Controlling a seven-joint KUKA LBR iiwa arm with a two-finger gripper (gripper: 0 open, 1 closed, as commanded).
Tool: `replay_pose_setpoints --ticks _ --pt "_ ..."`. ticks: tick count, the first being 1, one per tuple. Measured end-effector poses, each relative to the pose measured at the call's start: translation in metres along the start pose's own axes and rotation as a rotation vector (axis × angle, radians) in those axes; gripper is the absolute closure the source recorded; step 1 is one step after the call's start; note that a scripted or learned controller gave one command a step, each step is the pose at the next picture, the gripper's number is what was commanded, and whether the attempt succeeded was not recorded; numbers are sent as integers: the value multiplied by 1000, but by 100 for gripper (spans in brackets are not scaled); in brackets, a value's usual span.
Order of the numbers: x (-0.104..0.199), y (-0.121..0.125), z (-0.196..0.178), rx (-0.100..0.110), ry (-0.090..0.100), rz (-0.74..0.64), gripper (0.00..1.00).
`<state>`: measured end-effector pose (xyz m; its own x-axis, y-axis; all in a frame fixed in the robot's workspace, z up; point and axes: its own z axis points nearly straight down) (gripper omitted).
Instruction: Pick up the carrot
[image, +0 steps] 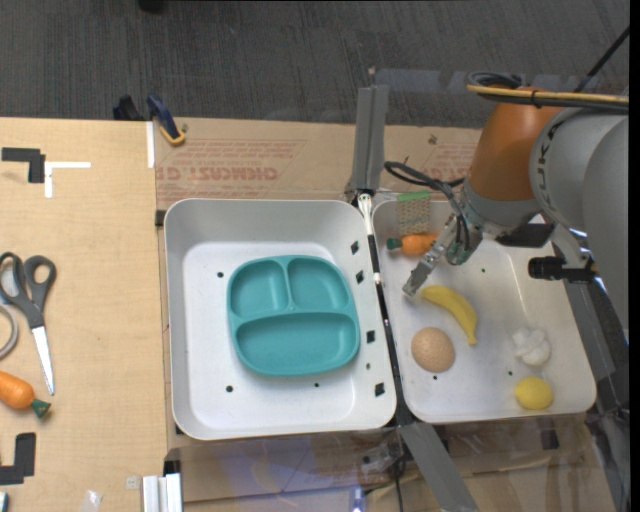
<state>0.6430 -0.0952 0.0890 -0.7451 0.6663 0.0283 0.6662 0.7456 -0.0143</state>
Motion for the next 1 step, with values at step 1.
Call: replay_pose_setpoints --ticks 1 --pt "-13 -14 -3 -20 -25 515 0"
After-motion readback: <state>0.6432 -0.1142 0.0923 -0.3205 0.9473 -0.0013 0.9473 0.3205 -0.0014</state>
